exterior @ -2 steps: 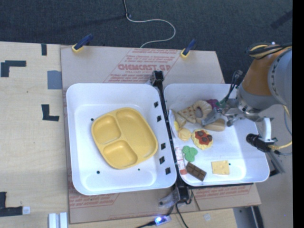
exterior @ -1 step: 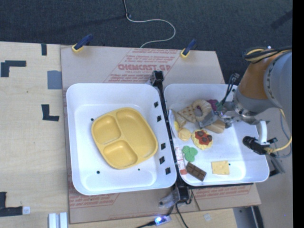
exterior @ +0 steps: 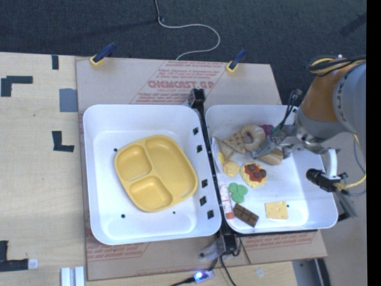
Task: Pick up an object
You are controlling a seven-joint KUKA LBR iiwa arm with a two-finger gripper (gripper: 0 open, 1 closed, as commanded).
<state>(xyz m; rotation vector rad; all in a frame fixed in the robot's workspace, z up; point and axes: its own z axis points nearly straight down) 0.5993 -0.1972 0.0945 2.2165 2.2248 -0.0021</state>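
Gripper low in right bin, among toy food near the bin's upper middle; finger spacing unreadable, grasp cannot be confirmed. Beside it: a pretzel-like piece, possibly touching. Nearby: pizza piece, green piece, chocolate bar, cheese square. Left bin holds yellow divided tray.
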